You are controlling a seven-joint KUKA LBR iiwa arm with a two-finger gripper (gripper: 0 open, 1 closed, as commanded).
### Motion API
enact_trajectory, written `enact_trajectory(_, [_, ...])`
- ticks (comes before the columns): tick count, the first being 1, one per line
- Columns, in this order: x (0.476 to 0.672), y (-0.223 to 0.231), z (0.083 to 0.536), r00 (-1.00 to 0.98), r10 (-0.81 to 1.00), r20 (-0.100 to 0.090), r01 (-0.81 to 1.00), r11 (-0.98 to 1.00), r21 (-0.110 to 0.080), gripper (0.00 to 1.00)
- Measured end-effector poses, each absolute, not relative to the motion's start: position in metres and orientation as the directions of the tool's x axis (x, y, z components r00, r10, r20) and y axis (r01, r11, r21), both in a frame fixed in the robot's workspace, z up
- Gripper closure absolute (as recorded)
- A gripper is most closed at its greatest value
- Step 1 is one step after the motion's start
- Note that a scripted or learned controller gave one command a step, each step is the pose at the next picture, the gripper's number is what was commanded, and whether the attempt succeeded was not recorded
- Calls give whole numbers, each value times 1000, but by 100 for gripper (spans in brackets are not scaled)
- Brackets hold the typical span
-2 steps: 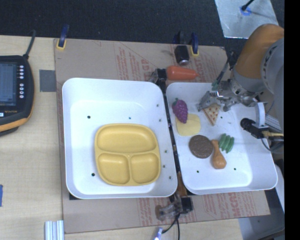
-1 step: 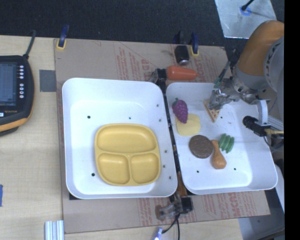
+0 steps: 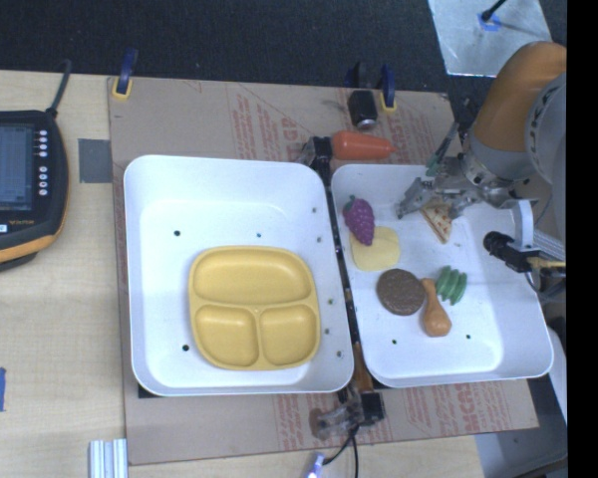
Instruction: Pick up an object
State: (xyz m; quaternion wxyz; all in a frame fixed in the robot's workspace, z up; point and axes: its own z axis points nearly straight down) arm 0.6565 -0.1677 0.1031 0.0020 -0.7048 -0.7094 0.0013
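From the fixed camera above the bench, we look down at two shallow white bins side by side on a brown board. The left bin [image 3: 159, 192] holds a yellow divided tray [image 3: 254, 306], lying toward five o'clock of the bin's centre. The right bin [image 3: 498, 352] holds the toy foods. At its ten o'clock corner lies a purple grape bunch [image 3: 360, 218], touching a pale yellow slice [image 3: 377, 250] just below it. Near the bin's centre sits a brown round patty [image 3: 402, 292], and beside it at three o'clock a carrot [image 3: 438, 302] with green leaves. At the bin's twelve o'clock edge the grey arm, reaching in from the right, ends in the gripper [image 3: 441, 199], low over a tan wedge-shaped piece [image 3: 439, 221]. We cannot tell whether the pincer is open or closed, or whether it touches the wedge. Outside the bins, an orange toy [image 3: 361, 146] lies at twelve o'clock and a tablet controller [image 3: 16, 187] at nine o'clock.
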Motion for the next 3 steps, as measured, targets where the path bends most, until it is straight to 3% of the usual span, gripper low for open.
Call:
enact_trajectory(1, [657,-212,93,-3,1000,0,1000,3,-1,0])
enact_trajectory(2, [656,-184,92,-4,1000,1,1000,4,-5,0])
enact_trajectory(3, [639,-212,92,-2,1000,1,1000,2,-4,0])
